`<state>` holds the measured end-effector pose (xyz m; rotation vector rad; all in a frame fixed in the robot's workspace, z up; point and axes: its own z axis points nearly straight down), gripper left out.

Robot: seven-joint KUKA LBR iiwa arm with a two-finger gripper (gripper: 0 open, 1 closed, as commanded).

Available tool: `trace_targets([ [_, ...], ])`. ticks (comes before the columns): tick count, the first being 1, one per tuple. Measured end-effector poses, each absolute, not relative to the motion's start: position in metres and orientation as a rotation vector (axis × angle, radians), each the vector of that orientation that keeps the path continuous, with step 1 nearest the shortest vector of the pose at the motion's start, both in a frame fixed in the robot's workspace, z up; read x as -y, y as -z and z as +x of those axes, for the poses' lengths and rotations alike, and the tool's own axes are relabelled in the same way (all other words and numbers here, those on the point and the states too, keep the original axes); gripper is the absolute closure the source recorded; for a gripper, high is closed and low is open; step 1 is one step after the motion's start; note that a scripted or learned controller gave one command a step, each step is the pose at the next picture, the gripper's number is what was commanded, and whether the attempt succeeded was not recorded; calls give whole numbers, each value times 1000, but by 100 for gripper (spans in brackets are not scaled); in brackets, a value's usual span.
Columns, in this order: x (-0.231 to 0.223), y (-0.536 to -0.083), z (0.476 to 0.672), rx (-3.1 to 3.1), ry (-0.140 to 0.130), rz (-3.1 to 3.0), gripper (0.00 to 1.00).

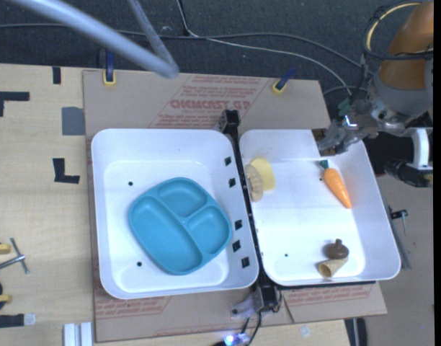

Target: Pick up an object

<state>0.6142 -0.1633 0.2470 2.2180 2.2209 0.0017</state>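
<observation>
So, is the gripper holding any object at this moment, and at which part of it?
Nothing is held. The gripper is at the right bin's upper right rim, apart from the carrot lying below it.

1. A pale wooden bench top (33, 193) filled the left and lower parts of the view, marked with short black tape strips (60, 170).
2. A brown cardboard sheet (206, 99) with red printed lettering lay on the bench.
3. Dark carpet-like flooring (278, 13) ran along the top, crossed by thin black cables (206, 36).
4. A grey metal bar (76, 16) slanted across the upper left.
5. Lighting was even, casting soft shadows.
</observation>
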Motion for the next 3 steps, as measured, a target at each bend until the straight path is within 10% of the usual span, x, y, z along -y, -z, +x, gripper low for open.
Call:
trace_targets([
  [3,4,-229,641,-2230,3,2217,100],
])
